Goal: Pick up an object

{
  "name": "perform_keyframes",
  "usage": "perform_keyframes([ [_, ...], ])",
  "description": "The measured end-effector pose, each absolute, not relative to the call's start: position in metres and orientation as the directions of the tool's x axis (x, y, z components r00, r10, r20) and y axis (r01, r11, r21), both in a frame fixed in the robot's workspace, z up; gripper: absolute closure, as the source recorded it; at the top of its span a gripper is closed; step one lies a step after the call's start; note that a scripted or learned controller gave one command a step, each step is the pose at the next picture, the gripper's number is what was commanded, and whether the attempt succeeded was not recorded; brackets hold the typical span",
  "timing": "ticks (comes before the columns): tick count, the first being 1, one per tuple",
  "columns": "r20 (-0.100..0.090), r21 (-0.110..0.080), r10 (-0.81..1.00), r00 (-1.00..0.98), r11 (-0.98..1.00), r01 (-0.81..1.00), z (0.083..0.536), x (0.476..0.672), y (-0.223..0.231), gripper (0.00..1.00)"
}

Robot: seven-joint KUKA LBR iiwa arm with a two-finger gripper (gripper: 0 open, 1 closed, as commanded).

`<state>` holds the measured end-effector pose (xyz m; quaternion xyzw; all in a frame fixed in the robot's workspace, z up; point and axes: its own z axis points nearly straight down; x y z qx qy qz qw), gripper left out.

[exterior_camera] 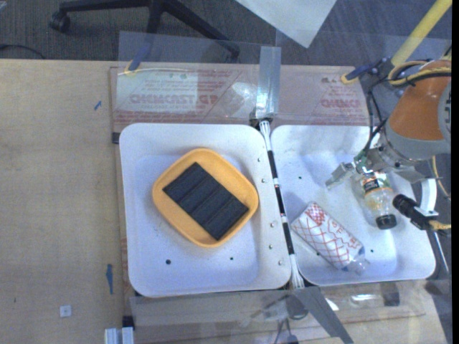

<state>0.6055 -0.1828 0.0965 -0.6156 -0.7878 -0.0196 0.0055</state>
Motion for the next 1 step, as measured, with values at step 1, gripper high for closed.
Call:
perform_keyframes([
  [1, 0.033, 0.026, 0.953, -0.3, 0.299, 0.954, 0.0963, 0.6156, -0.1854, 0.0],
])
